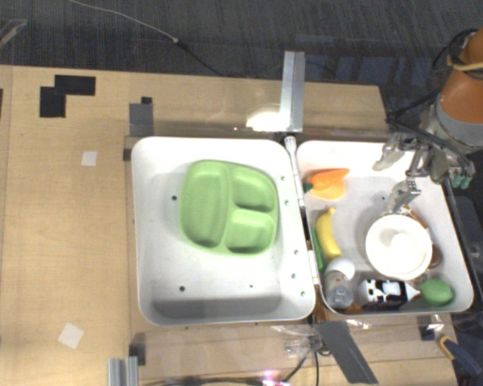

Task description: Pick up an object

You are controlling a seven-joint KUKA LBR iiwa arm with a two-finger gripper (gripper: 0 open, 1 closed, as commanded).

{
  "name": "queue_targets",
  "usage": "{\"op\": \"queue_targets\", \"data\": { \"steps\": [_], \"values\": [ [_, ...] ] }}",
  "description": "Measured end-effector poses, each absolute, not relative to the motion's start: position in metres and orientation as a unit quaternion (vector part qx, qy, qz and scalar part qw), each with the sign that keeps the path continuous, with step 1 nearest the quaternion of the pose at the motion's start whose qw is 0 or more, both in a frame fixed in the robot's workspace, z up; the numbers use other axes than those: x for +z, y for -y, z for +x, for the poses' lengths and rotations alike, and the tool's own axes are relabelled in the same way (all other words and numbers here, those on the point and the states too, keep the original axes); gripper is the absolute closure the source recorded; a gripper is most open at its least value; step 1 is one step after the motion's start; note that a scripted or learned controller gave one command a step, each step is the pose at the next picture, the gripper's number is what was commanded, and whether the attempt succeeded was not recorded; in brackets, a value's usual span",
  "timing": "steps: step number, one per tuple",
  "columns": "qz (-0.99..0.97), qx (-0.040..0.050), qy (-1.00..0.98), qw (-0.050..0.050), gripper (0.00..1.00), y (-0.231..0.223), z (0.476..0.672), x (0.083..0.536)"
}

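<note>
White bowl [398,246] just below the empty, spread gripper [404,193] (apart).

You will find no text, label, brand, number or sign that can be read here; whatever marking the small black-and-white object [384,293] at five o'clock in the right white bin [459,240] carries is too blurred to make out.

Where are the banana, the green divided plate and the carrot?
banana [328,233]: camera view, middle of its yellow body.
green divided plate [203,206]: camera view, its long left compartment.
carrot [330,182]: camera view, its orange body.
</note>
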State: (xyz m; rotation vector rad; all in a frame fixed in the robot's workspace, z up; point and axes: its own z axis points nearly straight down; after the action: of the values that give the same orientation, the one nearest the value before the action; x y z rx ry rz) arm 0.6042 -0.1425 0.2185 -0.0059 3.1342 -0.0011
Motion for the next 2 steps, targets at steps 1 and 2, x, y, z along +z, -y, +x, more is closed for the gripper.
{"op": "queue_targets", "data": {
  "steps": [1, 2],
  "values": [
    [-0.076, 0.0005, -0.997, 0.002, 0.00, 0.100, 0.538, 0.154],
    [-0.055, -0.0011, -0.998, 0.007, 0.00, 0.088, 0.541, 0.098]
  ]
}}
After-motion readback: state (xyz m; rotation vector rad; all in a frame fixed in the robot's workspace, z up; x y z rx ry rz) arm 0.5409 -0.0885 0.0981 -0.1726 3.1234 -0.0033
